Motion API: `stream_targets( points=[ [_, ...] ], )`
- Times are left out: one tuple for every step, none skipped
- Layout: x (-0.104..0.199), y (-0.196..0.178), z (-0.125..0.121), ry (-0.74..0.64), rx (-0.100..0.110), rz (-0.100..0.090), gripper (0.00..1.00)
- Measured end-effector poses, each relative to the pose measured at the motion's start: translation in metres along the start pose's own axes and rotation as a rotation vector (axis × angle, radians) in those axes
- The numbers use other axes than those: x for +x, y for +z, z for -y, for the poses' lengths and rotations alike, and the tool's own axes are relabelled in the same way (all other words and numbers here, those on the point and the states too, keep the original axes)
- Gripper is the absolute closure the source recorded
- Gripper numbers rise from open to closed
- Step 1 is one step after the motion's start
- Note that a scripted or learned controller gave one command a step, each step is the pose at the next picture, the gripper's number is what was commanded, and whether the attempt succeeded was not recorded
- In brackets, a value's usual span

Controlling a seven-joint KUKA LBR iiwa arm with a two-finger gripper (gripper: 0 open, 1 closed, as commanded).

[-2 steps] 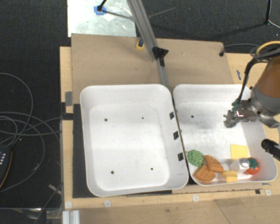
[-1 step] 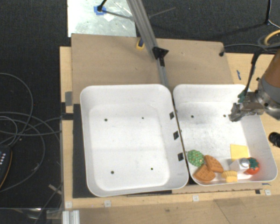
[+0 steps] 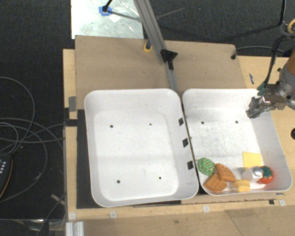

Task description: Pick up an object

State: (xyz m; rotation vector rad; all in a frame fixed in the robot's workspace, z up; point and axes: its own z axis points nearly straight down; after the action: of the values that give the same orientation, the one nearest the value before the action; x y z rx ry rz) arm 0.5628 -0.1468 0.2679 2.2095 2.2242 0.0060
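Gripper [image 3: 254, 109] hovers above yellow block [image 3: 252, 159].

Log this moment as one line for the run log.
phase: approach | gripper: over right bin upper right edge, nothing seen held | objects: clustered at right bin's near edge, yellow block, green piece | pick: not yet done
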Motion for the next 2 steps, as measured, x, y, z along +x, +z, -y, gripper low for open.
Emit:
stream_targets(
  points=[
    [0.053,-0.006,-0.019,-0.004,0.003,-0.003,1.00],
    [0.100,-0.010,-0.034,-0.004,0.003,-0.003,1.00]
  ],
)
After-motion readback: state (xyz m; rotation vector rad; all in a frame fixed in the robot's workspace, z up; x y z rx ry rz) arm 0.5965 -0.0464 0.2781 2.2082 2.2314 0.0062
